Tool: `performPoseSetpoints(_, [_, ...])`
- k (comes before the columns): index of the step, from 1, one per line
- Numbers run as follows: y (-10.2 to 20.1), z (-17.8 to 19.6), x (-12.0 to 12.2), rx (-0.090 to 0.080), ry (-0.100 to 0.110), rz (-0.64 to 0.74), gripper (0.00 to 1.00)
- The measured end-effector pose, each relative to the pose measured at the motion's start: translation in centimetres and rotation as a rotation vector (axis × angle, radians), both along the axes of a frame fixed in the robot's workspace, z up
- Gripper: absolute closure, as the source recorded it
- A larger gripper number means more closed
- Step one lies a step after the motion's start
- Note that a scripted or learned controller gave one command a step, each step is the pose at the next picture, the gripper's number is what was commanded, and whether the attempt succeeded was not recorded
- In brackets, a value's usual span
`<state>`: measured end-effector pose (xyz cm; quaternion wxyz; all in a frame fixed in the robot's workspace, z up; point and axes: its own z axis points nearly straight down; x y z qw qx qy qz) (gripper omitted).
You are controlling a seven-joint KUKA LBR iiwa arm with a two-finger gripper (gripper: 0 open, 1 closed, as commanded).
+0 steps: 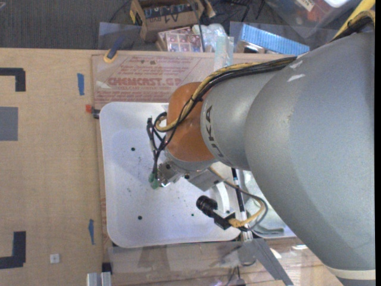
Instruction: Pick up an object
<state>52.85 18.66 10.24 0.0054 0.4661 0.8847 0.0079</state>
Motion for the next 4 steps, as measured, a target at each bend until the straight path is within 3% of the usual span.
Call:
performPoseSetpoints(1, [0.9,-1.1,-0.4,-0.004,0.003,-0.247,1.0])
performPoseSetpoints(2, [-0.5,-1.1,5.6,-0.003,0.005,0.046,1.0])
performPoseSetpoints(3, [2.9,-1.0,1.2,-0.003,0.004,-0.02,1.0])
performPoseSetpoints(4, [-0.1,-0.9,4.2,0.001,0.019,-0.256,1.0])
